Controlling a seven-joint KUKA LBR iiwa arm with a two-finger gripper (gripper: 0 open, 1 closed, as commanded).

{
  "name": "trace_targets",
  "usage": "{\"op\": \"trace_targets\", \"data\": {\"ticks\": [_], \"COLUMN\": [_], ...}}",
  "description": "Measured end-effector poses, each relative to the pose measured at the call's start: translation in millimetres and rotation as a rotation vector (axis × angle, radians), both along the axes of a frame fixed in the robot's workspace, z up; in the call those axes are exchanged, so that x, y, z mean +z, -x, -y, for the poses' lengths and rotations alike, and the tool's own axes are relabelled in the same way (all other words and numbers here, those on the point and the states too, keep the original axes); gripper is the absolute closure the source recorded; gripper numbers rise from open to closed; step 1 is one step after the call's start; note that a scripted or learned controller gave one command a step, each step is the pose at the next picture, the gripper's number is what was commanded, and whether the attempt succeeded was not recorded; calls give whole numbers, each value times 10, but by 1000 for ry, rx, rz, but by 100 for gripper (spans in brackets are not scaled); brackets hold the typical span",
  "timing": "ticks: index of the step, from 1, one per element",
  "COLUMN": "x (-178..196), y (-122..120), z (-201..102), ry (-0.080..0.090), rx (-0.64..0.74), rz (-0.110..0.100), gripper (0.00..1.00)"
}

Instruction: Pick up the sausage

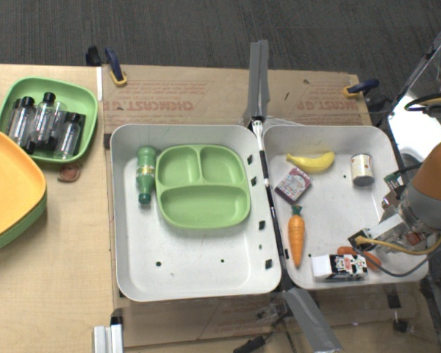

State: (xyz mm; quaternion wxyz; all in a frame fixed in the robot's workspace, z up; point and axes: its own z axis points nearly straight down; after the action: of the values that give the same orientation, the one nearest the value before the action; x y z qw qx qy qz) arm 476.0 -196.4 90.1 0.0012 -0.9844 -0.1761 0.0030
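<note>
Gripper (347, 265) low just right of carrot (297, 235), finger state unclear; centre over reddish sausage (349, 253) w/ fingers astride before closing.

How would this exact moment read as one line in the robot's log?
stage: reaching | gripper: low in right bin's near corner | sausage: beside gripper, grasp unclear | nearby: carrot | left bin: green plate, bottle

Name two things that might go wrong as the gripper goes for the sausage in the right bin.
1. The gripper sits low in the near right corner of the right bin, with the sausage mostly hidden behind it, so the grasp could miss.
2. The carrot lies just left of the gripper and could be nudged.
</note>
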Motion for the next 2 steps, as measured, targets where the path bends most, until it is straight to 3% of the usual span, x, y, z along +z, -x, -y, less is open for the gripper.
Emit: {"op": "trace_targets", "data": {"ticks": [1, 2], "x": [239, 316], "y": [-3, 2], "z": [-642, -641], "ry": [1, 1], "rx": [-151, -148], "rz": [1, -5], "gripper": [100, 100]}}
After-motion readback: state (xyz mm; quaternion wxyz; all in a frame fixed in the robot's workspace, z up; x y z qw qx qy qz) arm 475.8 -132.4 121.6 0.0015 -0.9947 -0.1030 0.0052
